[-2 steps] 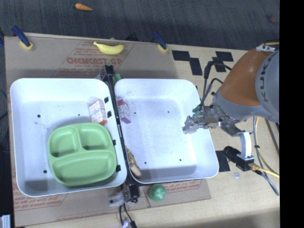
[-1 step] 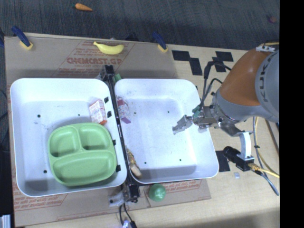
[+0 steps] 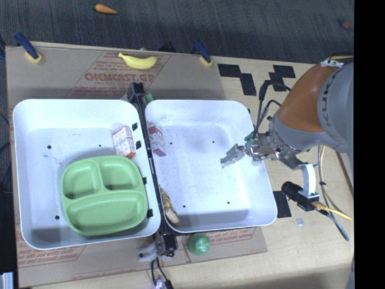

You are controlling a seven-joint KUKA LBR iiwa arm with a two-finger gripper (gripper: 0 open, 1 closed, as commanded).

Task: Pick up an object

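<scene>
Objects not yet grasped: gripper [image 3: 231, 156] hangs over the right bin [image 3: 240, 212], right of centre; open or closed cannot be told.
Nearest candidates lie at frame centre: packet [image 3: 155, 138], then carton [image 3: 123, 141] above the green tray [image 3: 105, 194]; next move, judged, reach left and descend. Cardboard bench [image 3: 180, 71], banana [image 3: 138, 59], dark carpet [image 3: 180, 11] beyond.

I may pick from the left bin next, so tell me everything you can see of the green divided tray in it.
The green divided tray is pale green, looks like moulded plastic, and is roughly rectangular with rounded corners. It has three compartments: two smaller ones along the far side and one long one along the near side, with nothing visible in them. It lies flat and right way up, slightly skewed, on the floor of the left bin, toward its near right corner. A small red-and-white carton sits at its far edge; whether they touch is unclear.
</scene>
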